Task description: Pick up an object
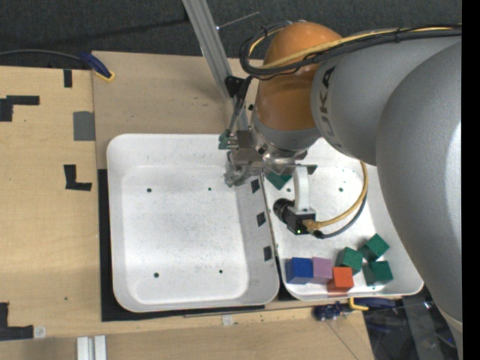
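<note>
The arm [390,103] reaches in over the right bin [341,182], its orange band [292,73] above the wrist. The gripper [281,177] hangs at that bin's left side, close to the wall shared with the left bin [180,223]. A green block [279,178] shows right under the wrist — whether it sits between the gripper's tips or only lies beneath them, I cannot tell, and the wrist hides how the tool stands.

The other blocks lie clustered in the right bin's near corner. A blue block [300,269] sits nearest the shared wall, with a lilac block [322,268] touching its right side. An orange block [342,277] lies just beside the lilac one, at the near rim. Three more green blocks gather to the right: one [349,259] just behind the orange block, one [376,246] further back, one [379,271] by the near rim.

A yellow cable [352,208] loops from the wrist over the bin floor — it ends at a black fitting [289,214] with a small green light. The left bin's floor is grey with scuffs.
</note>
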Controlling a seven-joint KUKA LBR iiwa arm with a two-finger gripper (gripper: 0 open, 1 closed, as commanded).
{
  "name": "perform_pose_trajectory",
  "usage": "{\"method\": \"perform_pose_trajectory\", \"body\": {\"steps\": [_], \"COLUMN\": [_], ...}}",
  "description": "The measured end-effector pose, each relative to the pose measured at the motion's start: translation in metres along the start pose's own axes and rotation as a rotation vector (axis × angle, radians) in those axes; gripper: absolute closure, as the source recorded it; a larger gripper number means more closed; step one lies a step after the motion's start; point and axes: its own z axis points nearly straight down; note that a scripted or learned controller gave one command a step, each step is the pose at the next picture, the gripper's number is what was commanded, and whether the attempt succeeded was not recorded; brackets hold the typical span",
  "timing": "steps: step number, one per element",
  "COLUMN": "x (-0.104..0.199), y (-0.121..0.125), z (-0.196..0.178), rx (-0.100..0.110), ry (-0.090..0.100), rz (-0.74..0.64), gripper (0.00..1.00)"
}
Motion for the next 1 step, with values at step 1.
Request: {"method": "perform_pose_trajectory", "body": {"steps": [1], "x": [-0.0014], "y": [0.0003], "z": [-0.0001], "rx": [-0.001], "ry": [0.000], "rz": [0.002], "gripper": [0.00]}}
